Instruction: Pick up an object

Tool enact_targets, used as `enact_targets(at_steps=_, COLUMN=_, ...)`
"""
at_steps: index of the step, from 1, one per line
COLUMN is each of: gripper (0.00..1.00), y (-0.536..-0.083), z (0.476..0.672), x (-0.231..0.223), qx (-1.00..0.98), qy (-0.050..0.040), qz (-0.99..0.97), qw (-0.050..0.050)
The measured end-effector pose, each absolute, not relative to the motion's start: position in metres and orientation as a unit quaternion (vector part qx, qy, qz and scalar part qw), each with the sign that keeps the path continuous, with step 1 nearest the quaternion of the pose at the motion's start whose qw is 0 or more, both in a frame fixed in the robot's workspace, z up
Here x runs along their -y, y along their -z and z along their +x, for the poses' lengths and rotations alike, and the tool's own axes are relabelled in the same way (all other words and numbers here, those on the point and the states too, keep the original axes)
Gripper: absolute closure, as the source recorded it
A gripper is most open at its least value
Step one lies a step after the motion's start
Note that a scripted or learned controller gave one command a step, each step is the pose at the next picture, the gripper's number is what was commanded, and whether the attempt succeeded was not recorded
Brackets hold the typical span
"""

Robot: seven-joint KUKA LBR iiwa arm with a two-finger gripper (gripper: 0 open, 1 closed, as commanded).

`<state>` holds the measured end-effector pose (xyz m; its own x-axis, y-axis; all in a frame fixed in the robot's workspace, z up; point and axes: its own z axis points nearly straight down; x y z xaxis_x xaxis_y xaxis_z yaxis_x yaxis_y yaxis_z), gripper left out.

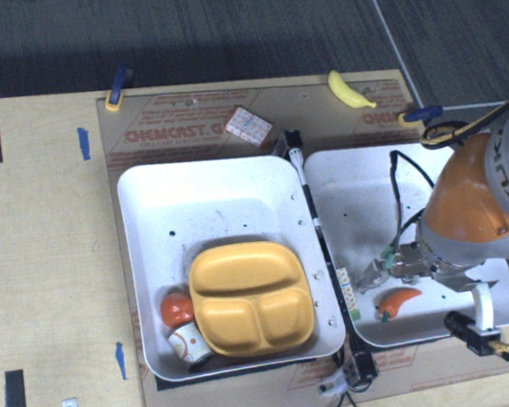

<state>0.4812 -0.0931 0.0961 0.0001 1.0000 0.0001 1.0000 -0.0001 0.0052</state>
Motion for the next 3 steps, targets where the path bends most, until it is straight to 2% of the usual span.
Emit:
enact_targets(at_steps=1, gripper=0.00, y=-0.086, z=0.480, x=0.092, qx=-0.707, qy=-0.0008, qz=0.707, qw=0.000)
enact_targets(at_steps=2, gripper=1.00, y=-0.096, z=0.481, x=0.092, qx=-0.707, qy=-0.0020, qz=0.707, qw=0.002)
enact_targets(at_steps=3, gripper=0.00, y=-0.096, z=0.481, x=0.092, qx=-0.707, qy=-0.0019, qz=0.707, qw=0.002)
